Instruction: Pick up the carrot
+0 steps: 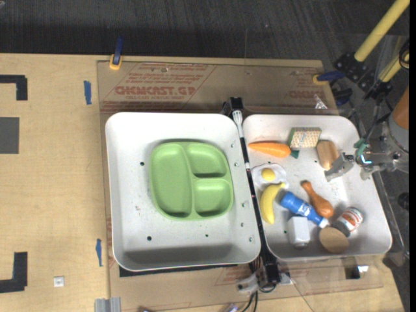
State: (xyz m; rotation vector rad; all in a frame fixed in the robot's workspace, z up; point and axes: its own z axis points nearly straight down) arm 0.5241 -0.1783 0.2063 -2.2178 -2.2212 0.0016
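The carrot is orange and lies flat at the far left of the right bin, pointing left, close to the wall between the bins. My gripper hovers over the right side of that bin, just right of a tan bread roll. It is about a hand's width to the right of the carrot and slightly nearer the front. Nothing is seen held in it.
Around the carrot lie a speckled sponge, a fried egg, a banana, a blue bottle, a drumstick, a can and a brown disc. The left bin holds a green divided plate.
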